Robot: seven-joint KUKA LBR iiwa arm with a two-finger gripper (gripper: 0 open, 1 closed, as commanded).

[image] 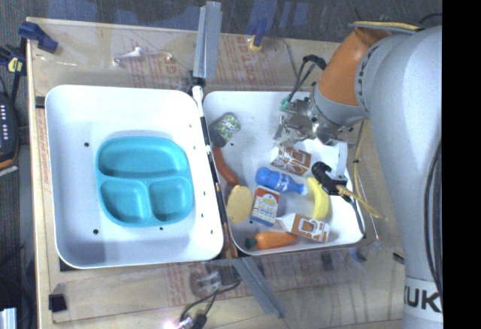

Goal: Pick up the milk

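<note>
Nearest the camera, along the bottom edge of the right bin (353,239), a carrot (272,241) is lying flat, with a small brown-and-white carton (310,227) just beside it on the right; this looks like the milk, lying on its side near the bin's lower right corner. Just above, a small orange-labelled juice box (265,206) is sitting next to a pale yellow wedge (239,204), and a banana (321,198) is resting to the right of them. A blue bottle (276,180) is lying across the bin's middle, and a red sausage (224,164) is leaning along the left wall. A second brown-and-white carton (291,160) is lying higher up, directly under the end effector (301,128), which is hovering low over the bin's upper right part; whether it is spread or closed cannot be told. A green-labelled can (225,125) is sitting near the upper left corner. In the left bin (68,110), a blue divided tray (144,179) is resting. Both bins are sitting on the wooden surface (113,49).
</note>
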